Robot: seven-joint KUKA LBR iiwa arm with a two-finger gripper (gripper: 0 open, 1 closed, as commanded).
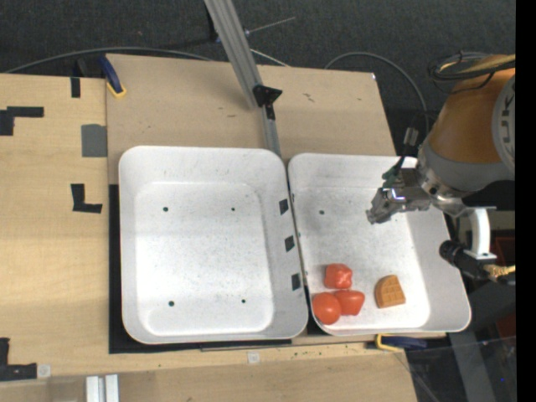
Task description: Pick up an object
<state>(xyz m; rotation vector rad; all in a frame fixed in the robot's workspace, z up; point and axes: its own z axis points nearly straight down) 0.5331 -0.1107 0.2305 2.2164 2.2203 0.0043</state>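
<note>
While my gripper hangs over the upper middle of the right bin, I cannot make out how it is set, for it shows as a small dark and silver cluster against the white floor and nothing lies visibly in it. My grey wrist and the orange band run back from it to the right, past the bin's right rim.

Bare speckled floor lies directly under and around my gripper. The nearest object is a small tan block, below my gripper toward the bin's front edge and slightly to its right. Just to the left of that block, and below-left of my gripper, sit three red pieces in a tight cluster: one red piece on top, a second beneath it, and a third, rounder one at the lower left, against the bin's front-left corner. They look to be touching one another; the tan block stands a little apart from them.

Farther to my gripper's left, across the divide where the two rims meet, is the left bin. Beyond my gripper's upper left, a slanted metal pole crosses the wooden bench.
</note>
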